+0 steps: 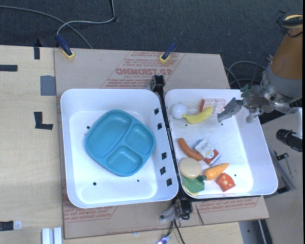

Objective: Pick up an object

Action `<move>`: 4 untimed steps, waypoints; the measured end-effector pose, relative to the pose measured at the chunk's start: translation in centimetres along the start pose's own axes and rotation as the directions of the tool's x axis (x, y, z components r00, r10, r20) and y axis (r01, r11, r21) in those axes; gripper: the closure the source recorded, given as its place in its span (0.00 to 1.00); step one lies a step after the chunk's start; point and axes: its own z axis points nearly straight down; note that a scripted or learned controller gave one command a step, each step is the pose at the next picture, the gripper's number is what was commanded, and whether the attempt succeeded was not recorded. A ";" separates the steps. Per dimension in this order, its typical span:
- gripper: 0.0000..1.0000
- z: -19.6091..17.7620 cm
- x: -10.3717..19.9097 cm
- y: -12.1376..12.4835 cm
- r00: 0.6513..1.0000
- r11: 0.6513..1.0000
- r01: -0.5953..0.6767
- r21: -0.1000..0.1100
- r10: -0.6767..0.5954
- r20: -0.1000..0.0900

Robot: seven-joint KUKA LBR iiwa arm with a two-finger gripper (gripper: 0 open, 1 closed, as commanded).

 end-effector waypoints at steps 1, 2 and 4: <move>0.00 8.2 1.2 7.0 1.000 1.000 0.000 0.002 0.000 0.000; 0.00 17.9 1.3 10.8 1.000 1.000 0.001 -0.005 -0.001 0.002; 0.00 17.3 5.1 5.4 1.000 1.000 0.000 0.002 0.000 -0.001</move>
